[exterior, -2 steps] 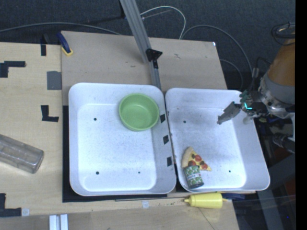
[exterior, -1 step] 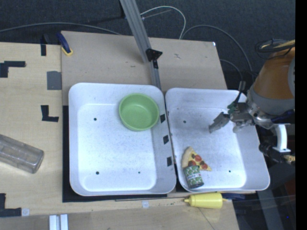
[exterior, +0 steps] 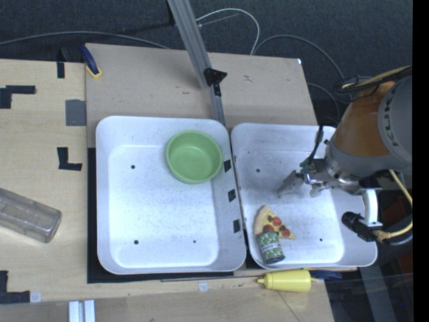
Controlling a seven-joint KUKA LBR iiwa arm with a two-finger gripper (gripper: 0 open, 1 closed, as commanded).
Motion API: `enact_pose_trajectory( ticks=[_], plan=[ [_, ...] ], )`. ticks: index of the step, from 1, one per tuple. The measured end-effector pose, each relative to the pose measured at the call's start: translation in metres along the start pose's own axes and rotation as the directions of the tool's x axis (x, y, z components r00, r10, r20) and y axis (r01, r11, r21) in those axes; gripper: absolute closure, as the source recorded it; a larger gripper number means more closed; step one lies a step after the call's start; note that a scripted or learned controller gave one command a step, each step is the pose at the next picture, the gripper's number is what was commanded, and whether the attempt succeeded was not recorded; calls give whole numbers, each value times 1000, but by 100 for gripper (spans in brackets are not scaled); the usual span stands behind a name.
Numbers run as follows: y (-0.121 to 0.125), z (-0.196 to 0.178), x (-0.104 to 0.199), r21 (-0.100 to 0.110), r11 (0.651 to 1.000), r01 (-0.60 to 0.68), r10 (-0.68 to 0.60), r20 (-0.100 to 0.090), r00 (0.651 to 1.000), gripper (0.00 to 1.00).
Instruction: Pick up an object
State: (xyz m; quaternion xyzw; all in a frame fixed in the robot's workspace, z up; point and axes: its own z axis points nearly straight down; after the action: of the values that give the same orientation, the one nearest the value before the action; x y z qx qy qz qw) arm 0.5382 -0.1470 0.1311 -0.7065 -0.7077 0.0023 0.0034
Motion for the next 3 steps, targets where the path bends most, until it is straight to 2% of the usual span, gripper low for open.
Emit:
enact_pose_trajectory(
  ticks=[1, 2, 3],
  plan=[
    [1, 42, 0, -9, 1000, 0, 0, 4, 1000, 0],
    [1, 31, 1, -8, 1000, 1, -1, 1, 1000, 100],
    [0, -14, -6, -11, 1000, -1, 1, 3, 1000, 100]
  ],
)
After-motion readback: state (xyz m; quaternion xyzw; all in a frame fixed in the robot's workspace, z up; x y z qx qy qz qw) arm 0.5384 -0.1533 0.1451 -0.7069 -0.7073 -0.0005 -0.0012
